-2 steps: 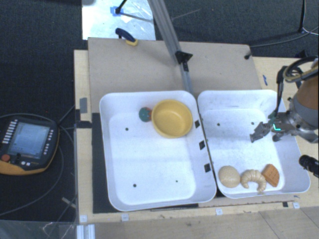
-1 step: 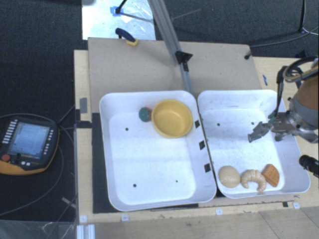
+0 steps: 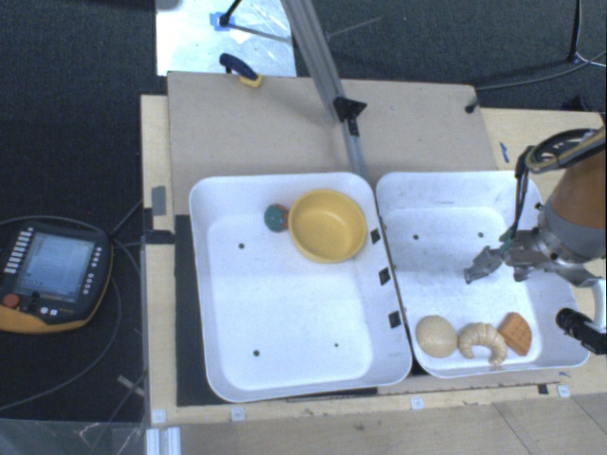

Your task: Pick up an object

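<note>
Gripper (image 3: 479, 269) seen right of centre, finger state cannot be told. Croissant (image 3: 484, 340) at lower right judged light, rigid; grasp advised across its middle.

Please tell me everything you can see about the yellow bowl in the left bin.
The yellow bowl is round, shallow and plain, with a smooth matte surface that looks like plastic. It stands upright with its opening facing up, and nothing shows inside it. It sits in the far right corner of the left bin, near the wall shared with the right bin. A small teal ball lies at its left side, touching or nearly touching the rim. The pincer is away, over the right bin.
</note>
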Controlling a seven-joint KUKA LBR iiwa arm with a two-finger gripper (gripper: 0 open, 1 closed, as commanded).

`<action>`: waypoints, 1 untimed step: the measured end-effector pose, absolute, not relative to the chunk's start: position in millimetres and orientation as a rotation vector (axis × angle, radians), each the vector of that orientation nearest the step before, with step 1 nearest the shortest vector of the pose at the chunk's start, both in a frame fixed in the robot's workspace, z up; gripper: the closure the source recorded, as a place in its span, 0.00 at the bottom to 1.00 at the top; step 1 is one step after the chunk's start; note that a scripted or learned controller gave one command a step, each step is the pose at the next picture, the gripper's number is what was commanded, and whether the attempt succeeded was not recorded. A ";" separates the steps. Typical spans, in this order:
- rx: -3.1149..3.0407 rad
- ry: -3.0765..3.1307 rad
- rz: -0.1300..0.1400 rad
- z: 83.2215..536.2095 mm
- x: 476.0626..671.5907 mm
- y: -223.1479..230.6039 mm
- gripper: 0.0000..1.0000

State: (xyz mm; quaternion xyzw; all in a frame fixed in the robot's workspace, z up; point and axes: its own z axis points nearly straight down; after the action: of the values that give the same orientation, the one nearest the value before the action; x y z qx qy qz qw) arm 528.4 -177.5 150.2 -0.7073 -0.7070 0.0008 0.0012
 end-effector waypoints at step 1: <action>-2.220 -2.219 0.003 99.3 517.8 -180.2 0.00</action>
State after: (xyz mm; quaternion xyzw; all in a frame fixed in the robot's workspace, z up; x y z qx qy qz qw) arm 517.8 -180.2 99.3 -0.7072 -0.7070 0.0010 0.0016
